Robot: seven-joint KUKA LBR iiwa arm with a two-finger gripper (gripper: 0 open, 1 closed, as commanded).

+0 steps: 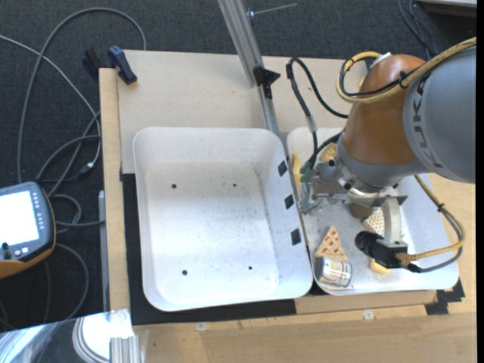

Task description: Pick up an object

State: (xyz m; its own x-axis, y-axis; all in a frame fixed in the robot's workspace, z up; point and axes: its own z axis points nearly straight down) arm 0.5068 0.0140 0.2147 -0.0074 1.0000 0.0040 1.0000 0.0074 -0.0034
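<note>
A pale wooden bench (189,89) on dark carpet is seen bearing two bins. The grey-and-orange arm's gripper (310,193) is set low in the right shallow white bin (431,274), hard by its left wall, so the reach is judged to be in hand; whether it is spread or pressed together cannot be told. A triangular orange-speckled wedge (330,242) and a small silvery can (335,272) are found just beside it, so a short shift and a closing are called for, with that wall likely to hinder; a blue clamp (121,63) is set well apart.
</note>
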